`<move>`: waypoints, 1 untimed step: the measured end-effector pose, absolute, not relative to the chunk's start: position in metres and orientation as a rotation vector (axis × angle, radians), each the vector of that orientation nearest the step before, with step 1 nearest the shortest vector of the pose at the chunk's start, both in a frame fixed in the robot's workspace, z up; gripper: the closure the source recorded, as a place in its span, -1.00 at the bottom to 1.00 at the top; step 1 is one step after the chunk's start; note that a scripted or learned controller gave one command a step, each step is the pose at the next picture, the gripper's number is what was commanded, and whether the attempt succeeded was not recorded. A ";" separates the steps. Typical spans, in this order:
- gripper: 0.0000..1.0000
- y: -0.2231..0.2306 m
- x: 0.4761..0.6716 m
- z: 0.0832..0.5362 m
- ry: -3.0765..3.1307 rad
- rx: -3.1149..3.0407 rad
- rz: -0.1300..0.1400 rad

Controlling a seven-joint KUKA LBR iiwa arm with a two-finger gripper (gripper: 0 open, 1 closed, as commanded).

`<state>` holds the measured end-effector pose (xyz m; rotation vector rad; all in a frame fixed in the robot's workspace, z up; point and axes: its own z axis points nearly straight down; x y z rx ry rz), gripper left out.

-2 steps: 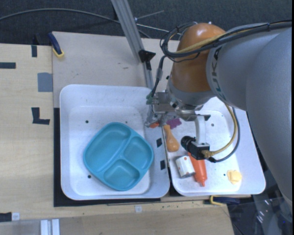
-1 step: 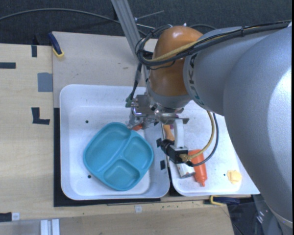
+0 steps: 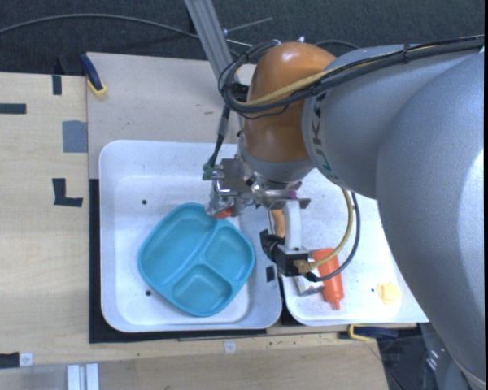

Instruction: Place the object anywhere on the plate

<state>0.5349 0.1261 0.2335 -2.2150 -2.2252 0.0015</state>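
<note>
Seemingly mid-task, the jaws hover at the plate's upper rim, possibly gripping something orange; the plate holds nothing.

Setting: robotics laboratory, test station. Evidence: large grey industrial arm with orange band, cabled along its body; pale wooden desk marked with black and grey tape patches toward its left edge; two shallow white plastic bins side by side on the desk; dark carpeted floor beyond the desk's far edge, with loose black cables.
</note>
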 end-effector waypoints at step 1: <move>-1.00 0.125 0.535 0.233 -2.223 -2.217 0.003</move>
